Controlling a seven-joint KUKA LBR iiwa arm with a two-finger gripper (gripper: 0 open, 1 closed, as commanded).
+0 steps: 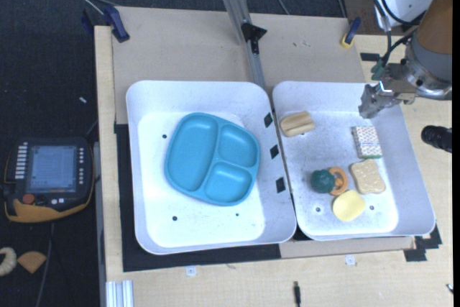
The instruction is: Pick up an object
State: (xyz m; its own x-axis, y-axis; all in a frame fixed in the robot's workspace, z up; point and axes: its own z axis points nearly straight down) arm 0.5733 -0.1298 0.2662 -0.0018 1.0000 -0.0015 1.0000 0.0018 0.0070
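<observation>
Claw [370, 101] hangs over the far edge of the right bin [413, 154], at the end of the grey arm [431, 32] that comes in from the right side of the camera view; whether it is released or clenched cannot be told, and nothing shows between its tips. Just below the claw, on the near side, lies a small packet [367, 141] with a checked or dotted print; any writing on it is too small to read. Further toward the near rim from the claw sit a tan biscuit-shaped piece [367, 177] and, beyond that, a yellow lump [348, 207]. To the left of those two, a teal ball [322, 180] touches an orange ring [338, 181]. To the claw's left, at about the same depth in the bin, rests a beige bread roll [297, 123], well apart from the others. Far to the left of the claw, the left bin [144, 111] holds a blue plate [212, 157] with three sections. Both bins stand on a pale wooden surface [180, 47]. Off the surface, far left of the claw, a control pad [50, 176] with a lit screen lies on the dark floor; its screen text cannot be read.
</observation>
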